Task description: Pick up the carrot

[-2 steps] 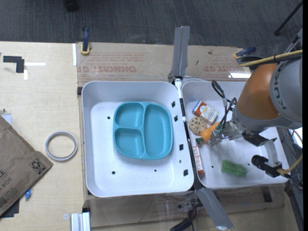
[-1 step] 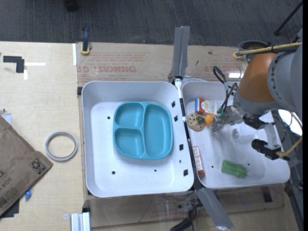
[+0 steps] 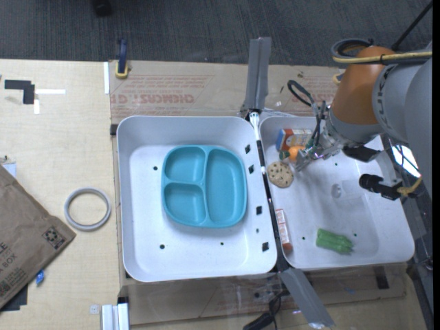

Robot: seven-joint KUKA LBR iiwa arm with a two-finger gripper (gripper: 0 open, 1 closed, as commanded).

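Orange against white plastic, the carrot [image 3: 296, 152] lies at the far left corner of the right bin [image 3: 371, 253], crowded among a small box [image 3: 294, 139] with a blue piece beside it, and just beyond a round brown cookie [image 3: 280, 174]. We see our hand [image 3: 311, 152] lowered right at that cluster, its tip touching or very nearly touching the carrot, which we take as the reason the arm [image 3: 385, 91] is bent so steeply over that corner. Whether the hand is released or clenched we cannot tell, since the wrist and cables cover it, and we cannot see the carrot between anything, so we judge the pick as not yet secured. The neighbours sit so tight against the carrot that a grasp here could catch the box or nudge the cookie. Nearer in the same bin rests a green vegetable [image 3: 334, 241], well apart, and a small red-and-white packet [image 3: 282, 227] lies along the bin's left wall. The left bin [image 3: 137, 253] carries a turquoise divided plate [image 3: 205, 185] near its middle. Both bins sit on a pale wooden desk [image 3: 55, 150], with printed cardboard behind them, a roll of tape [image 3: 87, 207] and a brown cardboard box [image 3: 24, 243] to the left. Beyond the desk runs dark carpet floor [image 3: 206, 12].
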